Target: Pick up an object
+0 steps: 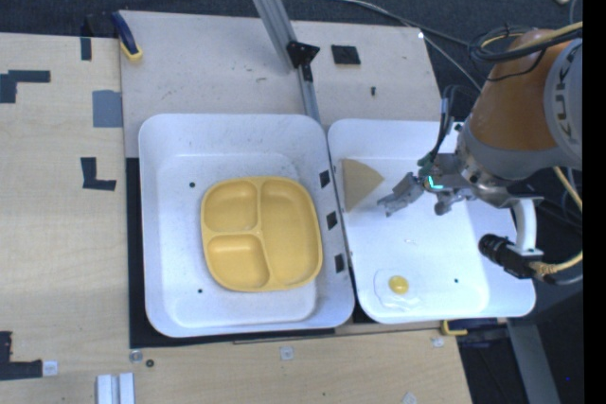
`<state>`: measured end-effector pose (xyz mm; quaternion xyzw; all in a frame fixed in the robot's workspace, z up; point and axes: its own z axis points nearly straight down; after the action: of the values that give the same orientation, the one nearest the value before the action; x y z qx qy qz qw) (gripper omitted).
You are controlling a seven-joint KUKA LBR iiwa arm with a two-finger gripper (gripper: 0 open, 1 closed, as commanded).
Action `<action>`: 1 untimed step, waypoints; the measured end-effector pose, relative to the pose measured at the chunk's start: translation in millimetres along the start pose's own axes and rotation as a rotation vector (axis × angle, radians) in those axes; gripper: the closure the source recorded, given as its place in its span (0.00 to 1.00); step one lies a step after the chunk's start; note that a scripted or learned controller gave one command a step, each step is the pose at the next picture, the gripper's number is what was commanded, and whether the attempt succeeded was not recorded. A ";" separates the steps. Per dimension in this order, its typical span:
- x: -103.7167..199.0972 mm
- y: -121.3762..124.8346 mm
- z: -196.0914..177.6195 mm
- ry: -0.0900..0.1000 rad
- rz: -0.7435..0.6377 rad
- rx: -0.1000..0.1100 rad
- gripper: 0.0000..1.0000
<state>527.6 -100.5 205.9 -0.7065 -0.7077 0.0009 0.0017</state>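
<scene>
In the right bin (473,142) a tan wedge-shaped piece (358,180) lies against the left wall. A fried-egg toy (398,286) with a yellow yolk rests near the front edge. My gripper (396,199) hangs low over the middle of this bin, pointing left, its tip just right of the tan wedge and apart from it. Nothing shows in its grasp. The egg toy is well in front of the gripper.
The left bin (170,147) holds a yellow divided plate (260,234) in its middle. A metal pole (270,5) slants down to the gap between the bins. Black cables and a connector (507,257) hang from the arm over the right bin's right side.
</scene>
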 end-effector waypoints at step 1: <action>0.0 0.3 -0.3 0.000 0.000 -0.001 0.00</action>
<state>527.9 -100.5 206.2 -0.7065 -0.7077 0.0006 0.0012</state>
